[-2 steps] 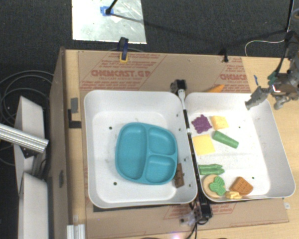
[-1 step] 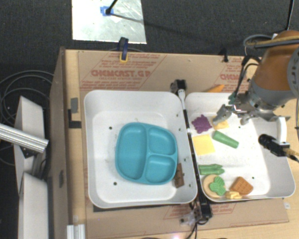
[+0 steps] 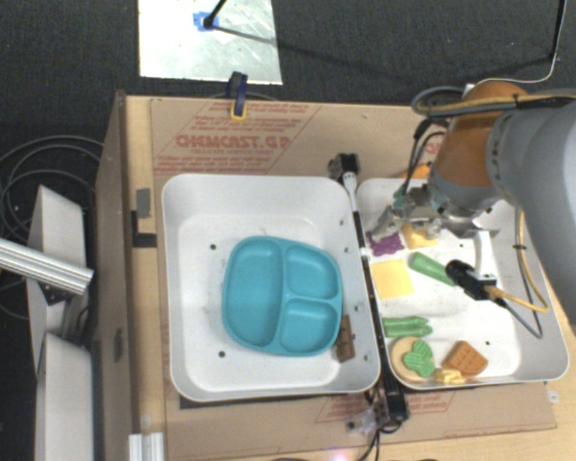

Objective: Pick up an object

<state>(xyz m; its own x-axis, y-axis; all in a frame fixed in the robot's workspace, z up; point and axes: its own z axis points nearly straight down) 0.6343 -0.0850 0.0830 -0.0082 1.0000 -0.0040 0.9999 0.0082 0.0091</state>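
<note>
My gripper (image 3: 392, 221) hangs low over the far left corner of the right bin (image 3: 542, 349), close to the divider. Just below it lies a small purple piece (image 3: 389, 244), and a yellow piece (image 3: 419, 231) peeks out beside it. A flat yellow square (image 3: 392, 279) lies nearer the front, and a green cylinder (image 3: 425, 265) lies to its right. Nothing can be made out inside the gripper, and the wrist hides its grip.
The left bin (image 3: 197, 214) holds a blue divided plate (image 3: 280, 296) and a small brown piece (image 3: 346, 339) by the divider. At the right bin's front lie a green pod (image 3: 406, 327) and a small plate (image 3: 400, 366) with a green toy (image 3: 420, 355), and a tan waffle (image 3: 466, 357).
</note>
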